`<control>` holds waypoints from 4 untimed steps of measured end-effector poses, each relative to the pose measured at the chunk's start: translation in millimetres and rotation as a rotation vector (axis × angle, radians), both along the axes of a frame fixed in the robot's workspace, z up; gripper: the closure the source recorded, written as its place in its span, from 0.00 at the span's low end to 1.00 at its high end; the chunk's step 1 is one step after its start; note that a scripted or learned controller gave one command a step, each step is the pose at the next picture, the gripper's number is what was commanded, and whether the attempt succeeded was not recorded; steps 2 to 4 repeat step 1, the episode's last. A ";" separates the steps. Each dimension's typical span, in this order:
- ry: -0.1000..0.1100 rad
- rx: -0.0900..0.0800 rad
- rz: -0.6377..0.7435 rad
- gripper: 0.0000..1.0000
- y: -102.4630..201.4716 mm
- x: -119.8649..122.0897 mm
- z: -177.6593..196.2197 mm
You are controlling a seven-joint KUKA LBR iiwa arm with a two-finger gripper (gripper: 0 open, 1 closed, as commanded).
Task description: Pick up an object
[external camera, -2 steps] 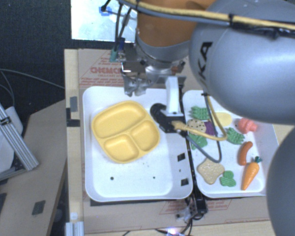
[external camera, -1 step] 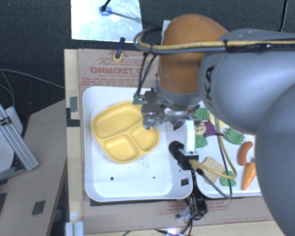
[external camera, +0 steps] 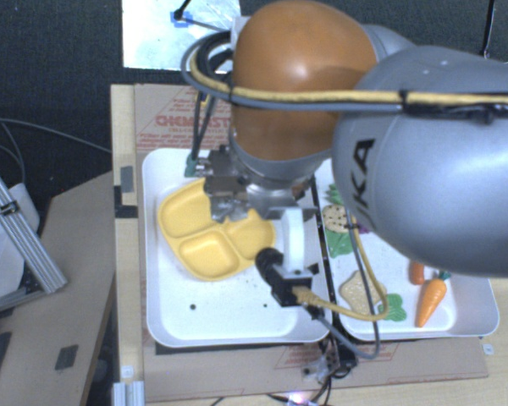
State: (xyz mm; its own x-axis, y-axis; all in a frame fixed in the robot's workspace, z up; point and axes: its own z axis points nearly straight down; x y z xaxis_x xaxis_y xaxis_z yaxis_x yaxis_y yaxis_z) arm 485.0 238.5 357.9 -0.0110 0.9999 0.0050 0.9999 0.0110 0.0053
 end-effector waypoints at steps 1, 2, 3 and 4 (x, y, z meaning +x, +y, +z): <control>-0.013 0.003 -0.006 1.00 -4.3 30.7 145.2; -0.013 0.003 -0.006 1.00 -4.3 30.7 145.2; -0.013 0.003 -0.006 1.00 -4.3 30.7 145.2; -0.013 0.003 -0.006 1.00 -4.3 30.7 145.2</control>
